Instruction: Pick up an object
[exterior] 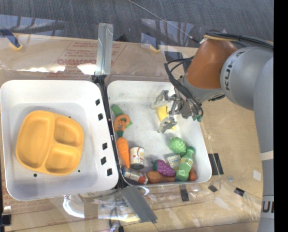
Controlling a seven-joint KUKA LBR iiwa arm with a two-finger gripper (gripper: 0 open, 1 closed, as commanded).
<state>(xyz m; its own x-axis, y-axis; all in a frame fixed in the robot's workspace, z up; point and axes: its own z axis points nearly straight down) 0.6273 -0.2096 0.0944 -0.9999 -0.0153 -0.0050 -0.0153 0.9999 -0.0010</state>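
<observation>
My gripper [164, 111] hangs low over the upper middle of the right bin [134, 92], its metal fingers spread apart. A small yellow object [162, 113] lies between the fingers on the bin floor; I cannot tell whether they touch it. Below it sits a green bumpy toy [178, 145]. Along the bin's left side lie an orange and green toy [121, 121] and a carrot [122, 151].
The left bin [8, 95] holds a yellow divided plate [49, 142]. At the right bin's bottom edge lie a small can [136, 156], purple grapes [165, 167], a green bottle [185, 164] and other small toys. The arm [231, 71] covers the bin's upper right corner.
</observation>
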